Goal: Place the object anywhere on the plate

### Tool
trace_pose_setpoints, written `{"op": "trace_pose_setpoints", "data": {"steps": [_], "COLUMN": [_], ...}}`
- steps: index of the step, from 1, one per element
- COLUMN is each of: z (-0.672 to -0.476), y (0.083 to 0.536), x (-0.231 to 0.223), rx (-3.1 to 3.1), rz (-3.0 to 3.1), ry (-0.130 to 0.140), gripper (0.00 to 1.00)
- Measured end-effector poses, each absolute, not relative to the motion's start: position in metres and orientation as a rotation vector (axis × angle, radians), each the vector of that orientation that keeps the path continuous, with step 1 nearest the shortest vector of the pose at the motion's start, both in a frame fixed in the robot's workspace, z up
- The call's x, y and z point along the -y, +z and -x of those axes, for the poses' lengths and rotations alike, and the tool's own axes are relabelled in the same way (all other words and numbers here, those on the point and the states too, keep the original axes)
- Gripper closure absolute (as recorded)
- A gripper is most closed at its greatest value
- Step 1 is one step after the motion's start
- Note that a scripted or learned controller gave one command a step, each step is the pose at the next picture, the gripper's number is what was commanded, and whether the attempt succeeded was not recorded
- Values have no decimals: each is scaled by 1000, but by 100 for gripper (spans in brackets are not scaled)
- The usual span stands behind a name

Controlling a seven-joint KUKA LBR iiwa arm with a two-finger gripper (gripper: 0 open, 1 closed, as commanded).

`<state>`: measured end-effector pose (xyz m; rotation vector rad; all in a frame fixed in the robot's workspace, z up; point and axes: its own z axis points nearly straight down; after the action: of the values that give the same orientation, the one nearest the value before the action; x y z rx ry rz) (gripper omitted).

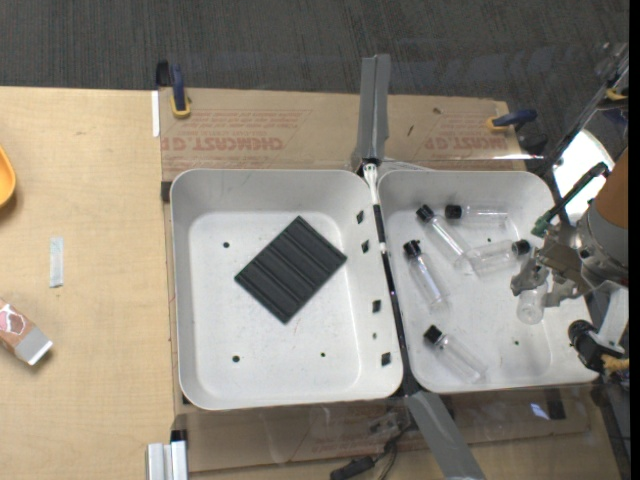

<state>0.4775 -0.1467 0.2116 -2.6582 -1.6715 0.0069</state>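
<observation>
— While hanging low at the right bin's (500, 183) far right side, is the gripper (535, 286) gripping anything?

— That cannot be told from this view. A clear vial (530, 306) is sitting right under the tool, touching or nearly so, but whether it is being clamped or merely lying there is not showing.

— So where is the object sitting?

— If that vial is the one being picked, it is lying in the right bin, at the tool. Others are lying nearby: one with a black cap (438, 228) toward the bin's top, another (424, 273) near the divider, a third (450, 353) toward the lower edge, and a short one (476, 211) at the back with a further clear one (495, 258) beside the gripper.

— And the plate?

— The dark ribbed plate (291, 268) is lying tilted in the middle of the left bin (190, 298), with nothing resting on it.

— How far along is the job looking, then?

— Early, by the look of it. Nothing is sitting on the plate yet. A firm grasp, a lift, a carry across the divider and a release over the plate are all seeming to be left.
</observation>
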Motion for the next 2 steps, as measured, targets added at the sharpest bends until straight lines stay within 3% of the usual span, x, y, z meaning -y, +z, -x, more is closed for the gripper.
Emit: {"op": "trace_pose_setpoints", "data": {"steps": [1, 2], "z": [-573, -623], "y": [230, 246], "x": [90, 43], "rx": [1518, 1469], "rz": [2750, 2777], "ry": [10, 9], "gripper": [100, 100]}}
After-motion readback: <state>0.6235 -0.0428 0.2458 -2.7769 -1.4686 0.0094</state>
